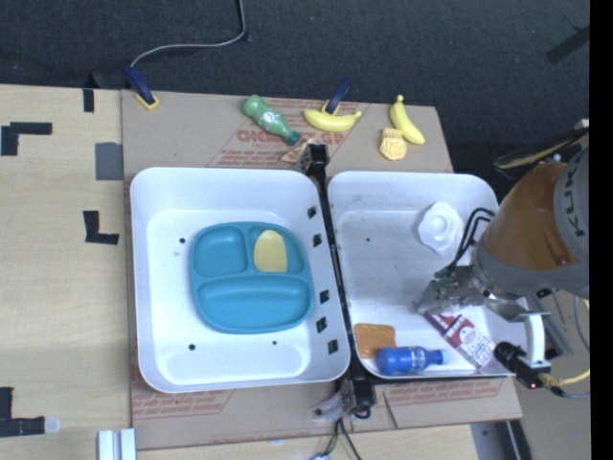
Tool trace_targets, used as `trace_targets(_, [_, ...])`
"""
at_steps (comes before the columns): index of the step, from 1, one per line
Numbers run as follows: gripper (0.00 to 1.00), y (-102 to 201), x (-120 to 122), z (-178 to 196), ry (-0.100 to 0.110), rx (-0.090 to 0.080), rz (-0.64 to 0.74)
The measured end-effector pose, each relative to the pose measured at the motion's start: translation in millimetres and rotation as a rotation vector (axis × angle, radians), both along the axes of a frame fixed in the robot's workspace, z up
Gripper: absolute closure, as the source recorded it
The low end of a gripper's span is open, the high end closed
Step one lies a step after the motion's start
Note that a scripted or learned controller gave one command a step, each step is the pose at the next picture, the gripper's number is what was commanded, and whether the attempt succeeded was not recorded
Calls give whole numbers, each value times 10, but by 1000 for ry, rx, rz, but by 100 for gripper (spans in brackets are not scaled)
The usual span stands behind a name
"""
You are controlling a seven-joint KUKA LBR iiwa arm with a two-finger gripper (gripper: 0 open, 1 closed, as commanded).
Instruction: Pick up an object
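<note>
I see the arm point(536, 233) reaching in from the right over the right bin point(383, 195), with the jaws down near the bin floor at the gripper point(442, 293). I cannot tell whether the jaws are apart or together; the wrist hides them from me.

Just beside and below the gripper lies a flat red-and-white packet point(465, 335). Its long axis runs on a diagonal, from upper left near the gripper to lower right toward the bin's corner. I cannot tell if the jaws touch its upper end.

Near the front wall of the same bin a blue bottle point(407, 359) lies on its side, long axis roughly left to right, its narrow cap end pointing right, almost touching the packet. Just left of it sits an orange slab point(374, 337). A white cup point(439, 228) rests toward the back right.

In the left bin point(158, 257) I see a blue divided tray point(230, 290) with a yellow piece point(270, 252) in its upper right compartment.

Behind the bins, on the worktop point(57, 257), lie a green bottle point(269, 119), two bananas point(331, 119) point(405, 123) and a yellow corn piece point(391, 145).
</note>
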State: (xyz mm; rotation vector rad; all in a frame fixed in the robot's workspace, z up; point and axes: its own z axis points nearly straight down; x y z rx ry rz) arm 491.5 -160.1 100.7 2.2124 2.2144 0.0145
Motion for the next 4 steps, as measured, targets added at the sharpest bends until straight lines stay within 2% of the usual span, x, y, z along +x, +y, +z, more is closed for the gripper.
trace_targets(1, [0, 2, 2, 2, -1, 0, 1])
trace_targets(2, [100, -7, 8, 100, -3, -3, 0])
trace_targets(3, [100, -108, -76, 904, 14, 0, -1])
trace_targets(4, [0, -103, -77, 901, 15, 2, -1])
